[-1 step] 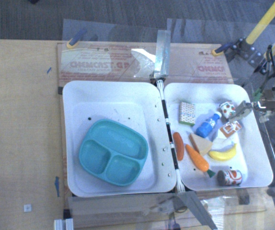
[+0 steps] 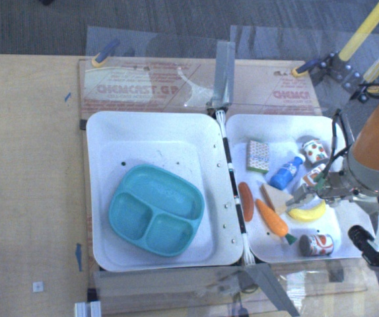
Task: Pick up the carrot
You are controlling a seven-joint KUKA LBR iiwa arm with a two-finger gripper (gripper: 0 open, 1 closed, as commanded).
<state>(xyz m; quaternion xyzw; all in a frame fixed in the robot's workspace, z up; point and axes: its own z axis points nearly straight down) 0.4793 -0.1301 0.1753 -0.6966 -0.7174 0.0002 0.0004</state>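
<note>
One carrot (image 2: 273, 219) lies in the right bin (image 2: 328, 251), near its front-left corner, long axis running from 10 to 4 o'clock. It sits at about 8 o'clock from the jaws (image 2: 308, 193), which hang near, above the banana (image 2: 307, 212); their state I cannot tell.

1. I see the carrot (image 2: 273, 220) bright orange, with a dark green tip at its lower end.
2. The hot dog (image 2: 245, 201) beside it reads red-orange.
3. The divided plate (image 2: 156, 209) is plain teal, sitting in a white bin (image 2: 103, 144).
4. The bottle (image 2: 286, 173) is blue with a white cap.
5. The small box (image 2: 258, 156) has a pale, finely dotted green pattern.
6. The banana (image 2: 307, 212) is yellow.
7. The can (image 2: 317, 244) is white and red with a grey lid.
8. The counter (image 2: 24, 177) is light tan wood.
</note>
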